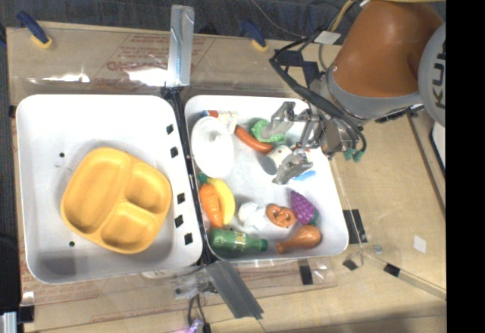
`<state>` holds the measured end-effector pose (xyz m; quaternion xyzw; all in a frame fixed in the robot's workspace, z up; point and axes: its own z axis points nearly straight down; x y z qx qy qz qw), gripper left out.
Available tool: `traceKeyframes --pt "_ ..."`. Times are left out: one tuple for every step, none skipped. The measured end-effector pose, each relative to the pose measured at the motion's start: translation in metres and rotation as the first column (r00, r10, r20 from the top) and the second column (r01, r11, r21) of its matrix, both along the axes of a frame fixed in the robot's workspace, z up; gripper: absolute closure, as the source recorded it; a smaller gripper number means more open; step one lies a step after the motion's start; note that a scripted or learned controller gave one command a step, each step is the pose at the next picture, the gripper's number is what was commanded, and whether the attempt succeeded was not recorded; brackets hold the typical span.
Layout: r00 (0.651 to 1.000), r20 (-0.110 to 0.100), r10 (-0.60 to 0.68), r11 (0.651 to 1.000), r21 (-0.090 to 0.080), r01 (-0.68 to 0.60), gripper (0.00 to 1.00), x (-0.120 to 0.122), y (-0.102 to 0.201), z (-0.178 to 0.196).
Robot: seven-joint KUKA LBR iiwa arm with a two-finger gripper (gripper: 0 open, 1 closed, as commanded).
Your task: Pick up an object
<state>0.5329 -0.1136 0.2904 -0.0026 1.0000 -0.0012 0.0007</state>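
Gripper [292,148] positioned low in the right bin [333,195], among the toy foods near the orange carrot [252,139] and green piece [264,127]; grip state: cannot tell. Select 1 isolated target, e.g. purple grapes [302,207] or drumstick [299,239] along the near wall. Centre over it, descend vertically, avoid the white bowl [211,146].

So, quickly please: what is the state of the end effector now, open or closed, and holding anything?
End effector: open, holding nothing, fingers spread over the right bin.
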Motion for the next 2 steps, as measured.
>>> traceKeyframes --pt "1.000 -0.009 -0.023 1.000 0.004 0.023 0.00 0.027 -0.021 -0.137" --pt "0.997 -0.001 -0.078 0.997 0.002 0.078 0.00 0.041 -0.028 -0.199"
